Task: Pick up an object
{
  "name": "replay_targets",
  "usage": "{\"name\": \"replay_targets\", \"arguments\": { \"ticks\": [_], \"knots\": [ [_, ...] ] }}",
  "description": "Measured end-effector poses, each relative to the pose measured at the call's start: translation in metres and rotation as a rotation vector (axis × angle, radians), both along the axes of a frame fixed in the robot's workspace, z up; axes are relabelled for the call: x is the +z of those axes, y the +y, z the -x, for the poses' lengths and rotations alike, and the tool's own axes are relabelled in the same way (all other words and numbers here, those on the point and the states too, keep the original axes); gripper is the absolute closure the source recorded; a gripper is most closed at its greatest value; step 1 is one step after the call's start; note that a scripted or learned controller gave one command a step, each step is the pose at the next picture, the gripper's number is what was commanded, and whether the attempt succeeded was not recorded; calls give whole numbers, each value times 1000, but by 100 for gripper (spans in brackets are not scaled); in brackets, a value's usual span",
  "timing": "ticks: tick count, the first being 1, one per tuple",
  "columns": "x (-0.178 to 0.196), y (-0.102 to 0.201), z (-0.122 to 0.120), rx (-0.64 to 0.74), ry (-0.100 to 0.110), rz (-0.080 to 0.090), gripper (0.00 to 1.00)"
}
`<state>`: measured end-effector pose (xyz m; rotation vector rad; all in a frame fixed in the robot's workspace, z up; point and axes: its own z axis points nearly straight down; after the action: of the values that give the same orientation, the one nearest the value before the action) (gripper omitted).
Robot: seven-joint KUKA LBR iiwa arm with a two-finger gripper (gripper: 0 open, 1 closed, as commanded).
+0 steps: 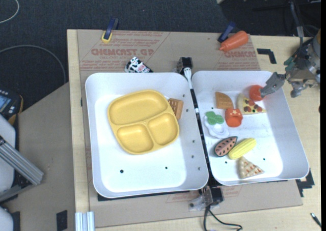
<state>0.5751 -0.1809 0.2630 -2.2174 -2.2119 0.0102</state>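
Camera view: one yellow tray point(142, 121) sits in the left bin point(102, 138). Right of it, the right bin point(290, 138) holds seven toy foods. The gripper point(275, 83) nears one red piece point(254, 92); grip unclear.

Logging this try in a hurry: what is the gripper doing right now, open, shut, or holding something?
Gripper: over the right bin's far right corner, beside the red toy; its state cannot be told.
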Motion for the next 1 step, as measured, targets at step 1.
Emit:
{"name": "replay_targets", "arguments": {
  "ticks": [1],
  "knots": [
    [7, 0, -2, 3, -12, 3, 0]
  ]
}}
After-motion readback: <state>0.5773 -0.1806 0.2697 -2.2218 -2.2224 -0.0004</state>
